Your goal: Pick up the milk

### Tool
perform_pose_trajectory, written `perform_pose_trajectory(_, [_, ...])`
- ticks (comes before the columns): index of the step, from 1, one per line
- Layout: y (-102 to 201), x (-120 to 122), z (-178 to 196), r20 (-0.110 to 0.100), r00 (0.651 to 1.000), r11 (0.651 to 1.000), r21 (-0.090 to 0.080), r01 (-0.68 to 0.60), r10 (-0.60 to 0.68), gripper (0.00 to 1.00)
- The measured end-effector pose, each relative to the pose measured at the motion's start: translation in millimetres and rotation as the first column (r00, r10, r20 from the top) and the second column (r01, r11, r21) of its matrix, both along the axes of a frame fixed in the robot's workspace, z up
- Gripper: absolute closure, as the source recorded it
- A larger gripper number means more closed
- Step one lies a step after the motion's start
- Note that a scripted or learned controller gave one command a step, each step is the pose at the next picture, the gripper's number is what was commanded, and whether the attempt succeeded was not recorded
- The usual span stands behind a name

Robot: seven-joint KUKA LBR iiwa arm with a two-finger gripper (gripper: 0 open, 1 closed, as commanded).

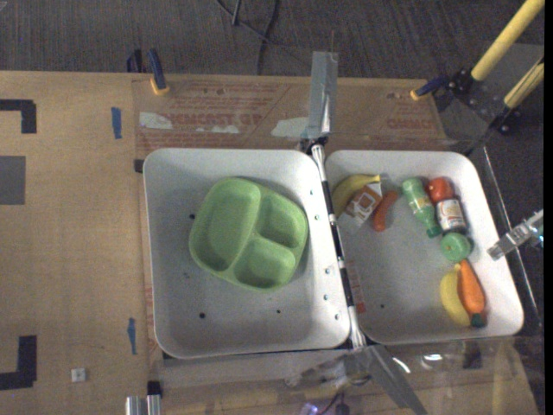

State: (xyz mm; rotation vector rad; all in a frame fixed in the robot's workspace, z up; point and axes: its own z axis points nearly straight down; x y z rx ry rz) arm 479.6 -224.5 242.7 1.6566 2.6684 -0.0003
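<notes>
Camera view looks down on two white bins side by side on the bench. Left bin carries a green divided plate near its middle. Right bin holds the milk, a small carton lying near the far left corner, its long axis slanting from near-left to far-right, just beside a banana and touching a small red-orange piece. Further right lie a green bottle and a red-capped bottle, with a green lid below them. A carrot rests against a second banana near the near right corner. At the right edge the gripper appears as a pale metal piece over the bin rim; I cannot tell how it is set.
</notes>
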Motion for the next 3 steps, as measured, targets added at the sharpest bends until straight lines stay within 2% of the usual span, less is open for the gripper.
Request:
perform_pose_trajectory(1, [1,1,45,0.005,0.971,0.971,-0.004,-0.238,0.238,1.0])
perform_pose_trajectory(2, [10,8,61,0.005,0.926,0.926,-0.005,-0.377,0.377,1.0])
perform_pose_trajectory(3, [1,74,61,0.005,0.847,0.847,-0.006,-0.531,0.531,1.0])
